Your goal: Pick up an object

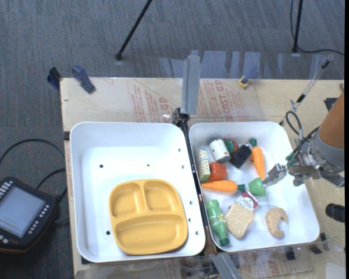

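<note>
From my feed, the only lettering I can make out is red print on the cardboard sheet (157, 100) lying under the two bins, running upside down and partly covered, so I cannot read a whole word from it. A small packet (248, 201) in the right bin (291, 133) carries a red and white label, and a can (220, 150) near it has a wrapper, but both are too small for me to read. The screen of the handheld controller (14, 214) at the lower left shows no legible characters.
</note>
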`<state>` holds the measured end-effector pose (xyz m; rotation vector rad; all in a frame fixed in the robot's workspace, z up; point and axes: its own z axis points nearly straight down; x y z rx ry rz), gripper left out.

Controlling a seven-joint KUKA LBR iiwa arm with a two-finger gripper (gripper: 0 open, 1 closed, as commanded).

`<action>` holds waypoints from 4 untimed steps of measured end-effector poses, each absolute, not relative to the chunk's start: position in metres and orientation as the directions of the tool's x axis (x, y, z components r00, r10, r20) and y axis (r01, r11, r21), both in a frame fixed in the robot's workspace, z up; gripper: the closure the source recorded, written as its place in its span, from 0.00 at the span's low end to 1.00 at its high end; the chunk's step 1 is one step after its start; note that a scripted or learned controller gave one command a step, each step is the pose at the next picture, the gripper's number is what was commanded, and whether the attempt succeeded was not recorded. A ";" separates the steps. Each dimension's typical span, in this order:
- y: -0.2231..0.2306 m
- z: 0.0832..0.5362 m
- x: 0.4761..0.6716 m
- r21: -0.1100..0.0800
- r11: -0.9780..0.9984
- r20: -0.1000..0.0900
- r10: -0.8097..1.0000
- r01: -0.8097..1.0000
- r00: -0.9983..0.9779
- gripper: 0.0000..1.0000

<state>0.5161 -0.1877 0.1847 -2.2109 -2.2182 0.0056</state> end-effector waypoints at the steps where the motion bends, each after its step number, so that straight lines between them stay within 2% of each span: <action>1: -0.166 0.185 0.526 -0.008 -0.021 0.003 1.000 1.000 0.021 0.00; 2: -0.193 0.168 0.614 -0.008 0.015 0.002 1.000 1.000 -0.015 0.00; 3: -0.207 0.084 0.610 -0.007 0.137 0.009 0.990 0.990 -0.137 0.00; 4: -0.207 0.092 0.610 -0.012 0.139 0.009 0.990 0.990 -0.139 1.00</action>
